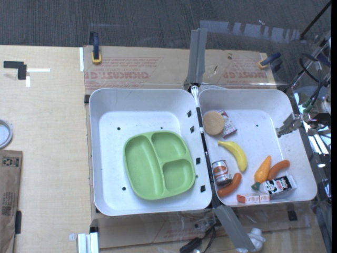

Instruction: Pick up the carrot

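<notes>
Carrot (263,168), orange with a green end, lies in the right bin (251,105), lower and to the left of the gripper (289,125). Its tip touches a sausage (278,166). I cannot tell how the gripper's fingers stand. A banana (235,154) lies farther left.

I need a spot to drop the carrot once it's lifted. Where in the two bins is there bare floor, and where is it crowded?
Bare floor: the right bin between the banana and its far and right walls, and the left bin around the green plate, widest at its far side. Crowded: the right bin's near end, where the carrot, can, sausages and milk carton bunch together.
</notes>
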`<state>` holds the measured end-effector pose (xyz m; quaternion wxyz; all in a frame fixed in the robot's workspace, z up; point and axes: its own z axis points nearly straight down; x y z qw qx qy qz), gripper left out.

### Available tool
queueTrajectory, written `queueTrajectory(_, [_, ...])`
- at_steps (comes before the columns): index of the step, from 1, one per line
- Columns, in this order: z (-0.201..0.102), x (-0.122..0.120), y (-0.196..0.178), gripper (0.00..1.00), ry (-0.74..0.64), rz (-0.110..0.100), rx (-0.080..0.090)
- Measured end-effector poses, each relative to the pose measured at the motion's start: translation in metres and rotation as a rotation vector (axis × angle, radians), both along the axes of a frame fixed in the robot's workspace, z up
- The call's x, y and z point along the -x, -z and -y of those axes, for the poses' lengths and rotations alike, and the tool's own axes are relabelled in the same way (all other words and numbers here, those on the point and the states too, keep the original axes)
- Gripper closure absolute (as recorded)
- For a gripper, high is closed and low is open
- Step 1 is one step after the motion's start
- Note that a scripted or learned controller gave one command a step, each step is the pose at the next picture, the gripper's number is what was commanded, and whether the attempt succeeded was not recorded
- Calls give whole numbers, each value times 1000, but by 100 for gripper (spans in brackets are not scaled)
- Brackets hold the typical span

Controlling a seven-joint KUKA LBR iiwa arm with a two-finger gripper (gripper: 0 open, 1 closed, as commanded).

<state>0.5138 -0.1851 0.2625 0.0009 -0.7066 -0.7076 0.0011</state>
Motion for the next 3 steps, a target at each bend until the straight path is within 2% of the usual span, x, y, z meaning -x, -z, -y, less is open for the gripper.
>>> queueTrajectory(1, [-15, 29, 168, 0, -333, 0, -2])
queueTrajectory(2, [-16, 29, 159, 100, -331, 0, -3])
queueTrajectory(3, [-53, 35, 81, 100, -377, 3, 0])
